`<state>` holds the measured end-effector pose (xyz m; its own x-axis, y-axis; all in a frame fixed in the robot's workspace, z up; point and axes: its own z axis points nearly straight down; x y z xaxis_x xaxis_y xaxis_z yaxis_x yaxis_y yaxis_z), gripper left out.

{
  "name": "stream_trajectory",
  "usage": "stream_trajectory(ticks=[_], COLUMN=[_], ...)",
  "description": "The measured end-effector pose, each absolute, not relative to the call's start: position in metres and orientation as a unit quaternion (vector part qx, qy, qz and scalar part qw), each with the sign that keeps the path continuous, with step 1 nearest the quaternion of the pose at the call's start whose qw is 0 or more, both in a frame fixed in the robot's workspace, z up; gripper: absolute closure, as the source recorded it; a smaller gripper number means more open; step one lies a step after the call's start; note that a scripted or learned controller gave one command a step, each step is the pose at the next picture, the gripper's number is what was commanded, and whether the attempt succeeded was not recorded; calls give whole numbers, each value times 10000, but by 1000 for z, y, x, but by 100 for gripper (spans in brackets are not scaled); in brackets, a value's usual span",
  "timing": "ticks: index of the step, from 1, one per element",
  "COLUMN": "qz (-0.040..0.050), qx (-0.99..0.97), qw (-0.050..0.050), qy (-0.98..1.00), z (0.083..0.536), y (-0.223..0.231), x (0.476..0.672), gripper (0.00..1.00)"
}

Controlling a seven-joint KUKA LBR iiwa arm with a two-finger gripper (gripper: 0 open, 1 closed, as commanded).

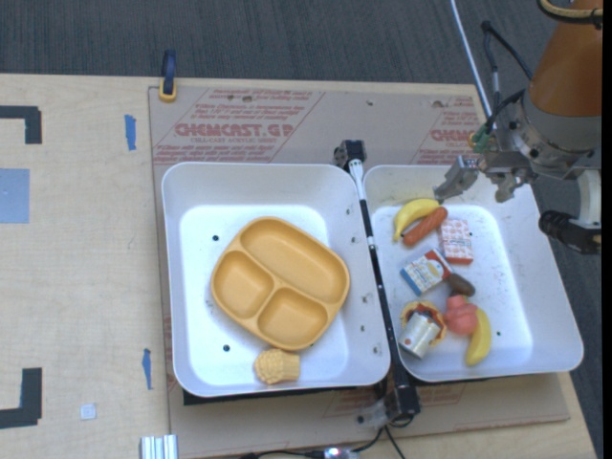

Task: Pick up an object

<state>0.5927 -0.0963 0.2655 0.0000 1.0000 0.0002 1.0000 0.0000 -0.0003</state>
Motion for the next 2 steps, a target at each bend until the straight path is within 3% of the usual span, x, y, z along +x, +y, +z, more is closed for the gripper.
stream_trajectory(ticks=[1,2], qz=[5,-21], qx=[-7073,-7074], qw=[10,-41], qy=[-7069,-7068], z=[148,89], y=[-97,-109], x=[598,601], gripper=[0,0])
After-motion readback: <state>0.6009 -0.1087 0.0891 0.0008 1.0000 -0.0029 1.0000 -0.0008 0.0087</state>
